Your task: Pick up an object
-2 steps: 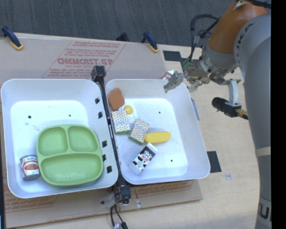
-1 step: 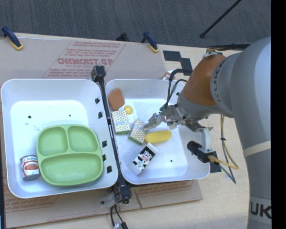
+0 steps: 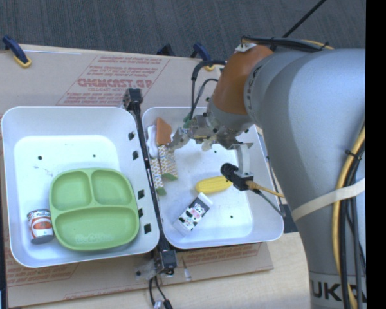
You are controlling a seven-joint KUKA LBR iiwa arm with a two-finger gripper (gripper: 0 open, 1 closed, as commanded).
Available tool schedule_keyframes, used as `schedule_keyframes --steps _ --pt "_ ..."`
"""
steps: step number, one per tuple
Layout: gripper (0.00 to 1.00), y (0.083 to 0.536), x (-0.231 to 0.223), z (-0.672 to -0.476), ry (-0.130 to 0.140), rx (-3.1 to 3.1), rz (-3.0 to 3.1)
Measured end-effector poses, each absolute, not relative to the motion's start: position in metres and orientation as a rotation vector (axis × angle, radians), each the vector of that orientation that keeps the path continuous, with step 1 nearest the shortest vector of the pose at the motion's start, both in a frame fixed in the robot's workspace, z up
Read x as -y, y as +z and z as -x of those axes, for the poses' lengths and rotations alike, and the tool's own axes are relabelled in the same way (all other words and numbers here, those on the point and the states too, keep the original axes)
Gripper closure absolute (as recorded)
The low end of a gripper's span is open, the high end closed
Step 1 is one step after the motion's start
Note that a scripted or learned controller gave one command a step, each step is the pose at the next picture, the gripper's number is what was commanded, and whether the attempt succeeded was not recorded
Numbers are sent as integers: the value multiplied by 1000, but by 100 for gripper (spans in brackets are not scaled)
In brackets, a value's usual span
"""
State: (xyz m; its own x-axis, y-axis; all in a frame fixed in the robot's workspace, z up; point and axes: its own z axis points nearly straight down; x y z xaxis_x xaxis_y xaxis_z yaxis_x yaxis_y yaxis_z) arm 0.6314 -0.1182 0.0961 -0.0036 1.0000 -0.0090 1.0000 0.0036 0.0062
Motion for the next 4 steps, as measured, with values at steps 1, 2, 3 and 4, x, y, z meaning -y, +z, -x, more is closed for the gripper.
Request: schedule_keyframes --steps 1,2,3,4 --pt "100 105 116 -631 -3 -2227 -2209" --pt "100 193 78 -551 0 -2229 -2216" --pt "100 145 119 -532 -7 -2230 -2217" --pt "100 180 174 -566 -2 -2226 -2217"
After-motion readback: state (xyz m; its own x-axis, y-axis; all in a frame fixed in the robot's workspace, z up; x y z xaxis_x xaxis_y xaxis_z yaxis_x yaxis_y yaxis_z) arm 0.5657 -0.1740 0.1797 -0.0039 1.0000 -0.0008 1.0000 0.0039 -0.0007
